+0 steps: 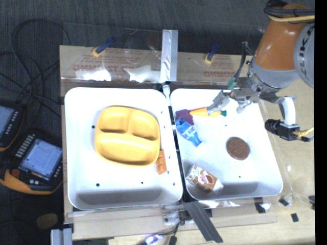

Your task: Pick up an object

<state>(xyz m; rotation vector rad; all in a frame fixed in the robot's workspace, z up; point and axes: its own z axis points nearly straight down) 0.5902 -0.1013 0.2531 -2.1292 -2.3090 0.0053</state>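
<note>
Nearest the camera in the right white bin lies a small brown-and-white printed packet, then a flat brown round disc, then a blue wrapper beside a purple block. Farthest, the gripper hangs over a yellow-orange stick; whether its fingers are apart I cannot tell. A good pick would likely mean descending squarely astride the stick, clear of the purple block.

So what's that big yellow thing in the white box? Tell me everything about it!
The yellow tray looks like smooth, shiny plastic, with rounded corners and three raised sections: two small ones at the back, one long one in front. It seems to lie upside down, flat in the left bin, near the middle. A small orange piece sits at its right front corner.
</note>
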